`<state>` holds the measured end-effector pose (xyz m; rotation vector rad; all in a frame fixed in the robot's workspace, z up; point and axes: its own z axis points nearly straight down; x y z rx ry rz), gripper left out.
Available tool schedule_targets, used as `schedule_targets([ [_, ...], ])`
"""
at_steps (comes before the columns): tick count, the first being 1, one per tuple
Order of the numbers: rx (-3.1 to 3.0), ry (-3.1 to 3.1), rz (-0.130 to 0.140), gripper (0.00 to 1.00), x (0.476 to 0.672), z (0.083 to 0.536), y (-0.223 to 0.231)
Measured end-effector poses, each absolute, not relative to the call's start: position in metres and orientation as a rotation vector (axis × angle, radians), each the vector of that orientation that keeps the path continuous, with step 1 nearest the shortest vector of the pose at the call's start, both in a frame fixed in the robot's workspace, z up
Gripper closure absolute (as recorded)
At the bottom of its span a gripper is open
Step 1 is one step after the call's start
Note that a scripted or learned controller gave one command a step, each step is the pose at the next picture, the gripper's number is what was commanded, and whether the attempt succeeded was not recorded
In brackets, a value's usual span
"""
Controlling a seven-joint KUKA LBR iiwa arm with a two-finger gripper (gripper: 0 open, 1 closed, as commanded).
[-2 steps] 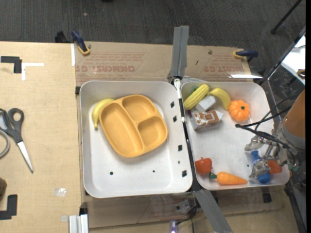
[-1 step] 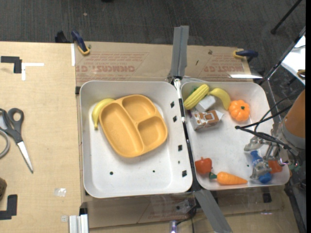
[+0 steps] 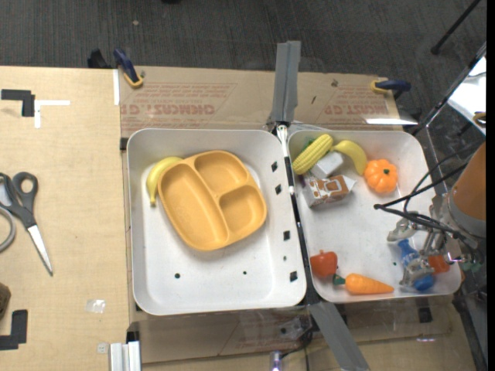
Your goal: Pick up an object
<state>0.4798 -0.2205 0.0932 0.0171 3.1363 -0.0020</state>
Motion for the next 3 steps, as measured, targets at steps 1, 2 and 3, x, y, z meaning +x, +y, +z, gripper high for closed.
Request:
schedule_targets([
  [1,-0.082,3.135,-0.002,0.0,0.4799,0.0934,-0.2205],
  [2,-0.272,3.124,-0.004,0.0,0.4846,0.0938,-0.2202],
  [3,-0.443,3.104,-0.005,0.0,0.4845,0.0941,-0.2204],
])
